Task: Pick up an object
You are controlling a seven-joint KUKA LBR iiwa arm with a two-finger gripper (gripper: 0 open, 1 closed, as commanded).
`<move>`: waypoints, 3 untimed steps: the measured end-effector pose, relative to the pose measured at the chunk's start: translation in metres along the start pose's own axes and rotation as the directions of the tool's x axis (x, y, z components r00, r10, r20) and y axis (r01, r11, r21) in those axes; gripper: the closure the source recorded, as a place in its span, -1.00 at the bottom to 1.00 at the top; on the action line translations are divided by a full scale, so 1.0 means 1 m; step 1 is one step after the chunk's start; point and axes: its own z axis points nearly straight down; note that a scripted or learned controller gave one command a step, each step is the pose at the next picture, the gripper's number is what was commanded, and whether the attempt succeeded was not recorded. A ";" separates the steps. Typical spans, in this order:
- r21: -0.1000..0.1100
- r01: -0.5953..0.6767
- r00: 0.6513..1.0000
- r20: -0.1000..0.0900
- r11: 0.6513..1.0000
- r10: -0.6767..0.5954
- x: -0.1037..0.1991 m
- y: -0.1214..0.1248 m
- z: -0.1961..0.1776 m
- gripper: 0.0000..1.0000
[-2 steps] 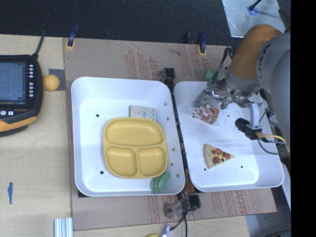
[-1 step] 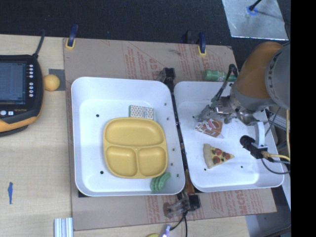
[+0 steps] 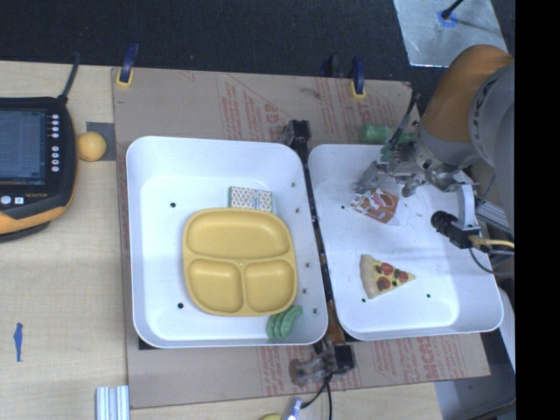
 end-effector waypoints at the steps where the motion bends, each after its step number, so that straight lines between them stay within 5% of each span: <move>1: -0.010 -0.004 1.000 0.011 1.000 0.004 0.015 -0.008 -0.001 -1.00; 3: -0.014 -0.005 1.000 0.010 1.000 0.005 0.016 -0.014 -0.001 -1.00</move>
